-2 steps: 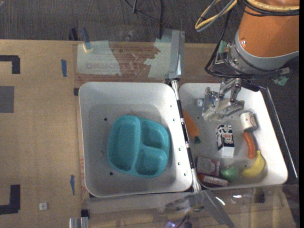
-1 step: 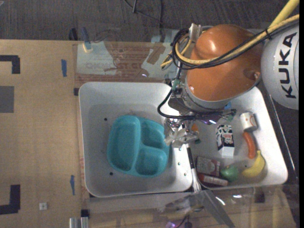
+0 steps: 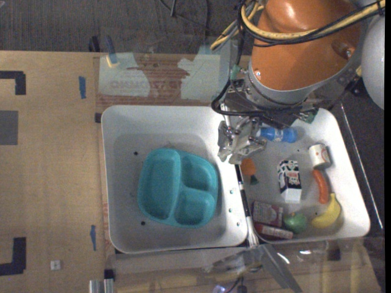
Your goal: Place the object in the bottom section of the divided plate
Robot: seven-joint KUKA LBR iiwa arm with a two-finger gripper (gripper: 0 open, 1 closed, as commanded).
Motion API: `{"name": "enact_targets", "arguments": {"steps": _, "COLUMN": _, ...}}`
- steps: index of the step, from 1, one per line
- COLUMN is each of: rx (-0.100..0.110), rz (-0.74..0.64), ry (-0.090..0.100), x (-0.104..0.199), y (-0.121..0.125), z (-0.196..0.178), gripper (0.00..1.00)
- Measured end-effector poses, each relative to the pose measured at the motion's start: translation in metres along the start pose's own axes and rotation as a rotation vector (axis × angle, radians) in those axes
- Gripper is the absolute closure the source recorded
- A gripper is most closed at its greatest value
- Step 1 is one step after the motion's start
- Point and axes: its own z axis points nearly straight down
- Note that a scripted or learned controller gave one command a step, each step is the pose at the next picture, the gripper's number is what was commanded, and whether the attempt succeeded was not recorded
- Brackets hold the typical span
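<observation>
A teal divided plate (image 3: 177,188) with three sections lies in the left bin (image 3: 122,163). The gripper (image 3: 233,145) hangs over the wall between the two bins, just above and right of the plate's upper right corner. Directly below the gripper, at the left edge of the right bin (image 3: 348,163), lies a small orange carrot-like toy (image 3: 248,166) with a green tip. I see nothing clearly held by the gripper. The arm's big orange band hides the right bin's back edge.
The right bin holds a blue object (image 3: 280,133) beside the gripper, a cow-patterned carton (image 3: 290,180), a white can (image 3: 319,155), an orange-red sausage shape (image 3: 322,188), a banana (image 3: 327,212), a green toy (image 3: 295,222) and a red box (image 3: 267,213).
</observation>
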Motion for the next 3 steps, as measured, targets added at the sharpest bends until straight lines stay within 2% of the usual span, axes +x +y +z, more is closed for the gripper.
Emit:
{"name": "enact_targets", "arguments": {"steps": 1, "rx": -0.003, "rz": 0.060, "ry": 0.004, "x": 0.059, "y": 0.032, "z": 0.120, "gripper": 1.00}}
{"name": "enact_targets", "arguments": {"steps": 2, "rx": -0.002, "rz": -0.025, "ry": 0.000, "x": -0.007, "y": 0.047, "z": 0.096, "gripper": 1.00}}
{"name": "enact_targets", "arguments": {"steps": 3, "rx": 0.002, "rz": -0.029, "ry": -0.007, "x": -0.011, "y": 0.049, "z": 0.085, "gripper": 1.00}}
